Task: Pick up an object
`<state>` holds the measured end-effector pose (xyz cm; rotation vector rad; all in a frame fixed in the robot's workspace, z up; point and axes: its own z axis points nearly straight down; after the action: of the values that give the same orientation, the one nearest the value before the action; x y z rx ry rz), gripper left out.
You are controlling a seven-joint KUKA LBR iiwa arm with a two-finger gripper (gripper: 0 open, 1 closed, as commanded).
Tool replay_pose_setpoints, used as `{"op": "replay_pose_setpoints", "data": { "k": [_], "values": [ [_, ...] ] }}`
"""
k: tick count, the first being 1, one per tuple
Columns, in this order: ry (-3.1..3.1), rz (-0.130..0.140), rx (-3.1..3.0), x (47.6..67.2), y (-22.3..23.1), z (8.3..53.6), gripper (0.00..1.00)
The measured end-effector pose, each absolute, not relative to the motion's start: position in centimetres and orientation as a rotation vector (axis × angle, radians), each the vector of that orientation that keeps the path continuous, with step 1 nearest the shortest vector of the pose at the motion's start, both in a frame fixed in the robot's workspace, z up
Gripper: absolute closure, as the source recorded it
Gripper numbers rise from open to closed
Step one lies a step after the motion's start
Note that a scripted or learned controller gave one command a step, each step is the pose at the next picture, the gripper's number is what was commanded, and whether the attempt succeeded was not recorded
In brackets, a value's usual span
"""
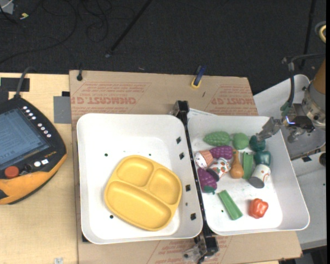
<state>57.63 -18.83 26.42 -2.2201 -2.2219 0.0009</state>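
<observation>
White plastic forms the two shallow bins on the bench: the left bin [93, 147] carries a yellow divided tray [143, 192], and the right bin [289, 199] carries a heap of toy foods, any of which could serve as the object to pick up. The gripper [262, 134] reaches in from the right and sits at the upper right of the heap, its tip over or touching a dark teal piece [258, 144]; whether the jaws are wide, narrow or closed on anything cannot be told at this scale. Nearby lie a green leafy piece [217, 138], purple grapes [221, 153], an orange carrot-like piece [237, 167], a white and grey can [260, 175], a green stick [230, 204] and a red pepper [258, 208]. The likely hazard is crowding: the pieces touch one another, so a closing grasp may nudge a neighbour, pinch two at once, or slip off a rounded surface. The bin wall close behind also limits the approach.
</observation>
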Motion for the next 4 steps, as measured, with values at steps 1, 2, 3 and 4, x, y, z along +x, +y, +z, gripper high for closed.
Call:
{"op": "replay_pose_setpoints", "data": {
  "k": [1, 2, 3, 4],
  "values": [
    [-2.227, -0.005, -2.217, 52.9, -12.9, 33.1, 0.00],
    [-2.229, -0.008, -2.221, 48.7, -10.1, 42.0, 0.00],
    [-2.229, -0.005, -2.217, 47.6, -5.3, 46.2, 0.00],
    [-2.229, -0.002, -2.213, 47.6, 0.9, 49.2, 0.00]
  ]
}}
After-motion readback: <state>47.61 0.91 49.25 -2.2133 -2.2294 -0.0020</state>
